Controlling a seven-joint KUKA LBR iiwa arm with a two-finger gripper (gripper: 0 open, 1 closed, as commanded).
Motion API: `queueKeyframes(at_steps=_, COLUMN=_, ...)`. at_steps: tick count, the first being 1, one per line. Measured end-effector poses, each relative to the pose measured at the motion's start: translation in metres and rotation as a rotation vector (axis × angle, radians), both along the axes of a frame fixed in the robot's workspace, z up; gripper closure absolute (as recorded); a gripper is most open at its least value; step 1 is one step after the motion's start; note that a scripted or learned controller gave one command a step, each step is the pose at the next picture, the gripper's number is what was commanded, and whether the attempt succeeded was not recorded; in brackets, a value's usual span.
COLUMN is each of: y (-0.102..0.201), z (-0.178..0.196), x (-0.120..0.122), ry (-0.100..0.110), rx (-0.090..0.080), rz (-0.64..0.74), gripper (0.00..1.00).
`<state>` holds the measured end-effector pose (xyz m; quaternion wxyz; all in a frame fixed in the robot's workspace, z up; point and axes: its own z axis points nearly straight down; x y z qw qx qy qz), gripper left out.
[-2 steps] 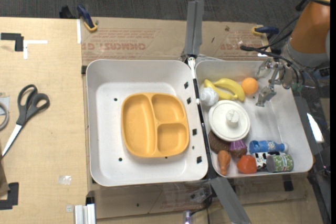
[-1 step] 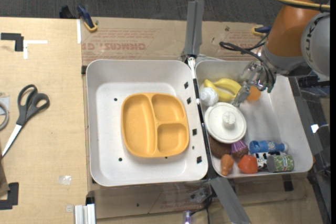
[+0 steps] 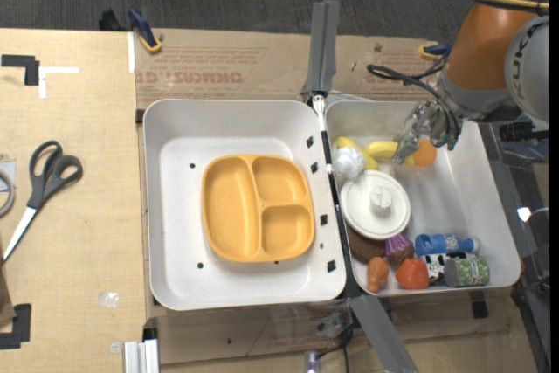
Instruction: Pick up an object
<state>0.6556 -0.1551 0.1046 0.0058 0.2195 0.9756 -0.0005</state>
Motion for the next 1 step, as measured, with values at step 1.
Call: queueKeyframes(at_steps=1, y=0.0288, z=0.1112, x=-0.0117, ry=0.005, rx=0.002, rz=-0.050, gripper=1.00)
